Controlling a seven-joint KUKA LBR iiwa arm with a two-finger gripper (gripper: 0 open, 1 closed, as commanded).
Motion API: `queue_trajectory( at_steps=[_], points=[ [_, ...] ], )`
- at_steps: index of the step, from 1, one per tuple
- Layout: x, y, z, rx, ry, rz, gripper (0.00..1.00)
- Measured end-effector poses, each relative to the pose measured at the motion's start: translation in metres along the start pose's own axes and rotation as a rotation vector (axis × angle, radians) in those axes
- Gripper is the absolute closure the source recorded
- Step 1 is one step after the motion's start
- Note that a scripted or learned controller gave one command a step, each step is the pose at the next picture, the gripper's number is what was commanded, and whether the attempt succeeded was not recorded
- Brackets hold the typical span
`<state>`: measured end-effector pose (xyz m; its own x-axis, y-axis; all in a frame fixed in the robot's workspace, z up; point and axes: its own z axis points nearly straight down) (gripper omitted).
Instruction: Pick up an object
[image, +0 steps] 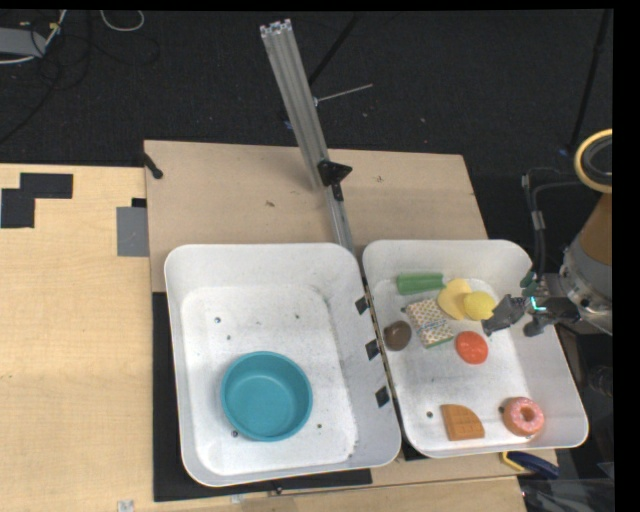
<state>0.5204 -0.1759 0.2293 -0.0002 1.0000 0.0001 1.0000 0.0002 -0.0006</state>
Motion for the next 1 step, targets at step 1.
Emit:
queue_trajectory(
  at_steps=[1],
  points=[
    [0.0000, 0.0000, 0.0000, 0.000, 0.000, 0.000, 0.00]
  ],
)
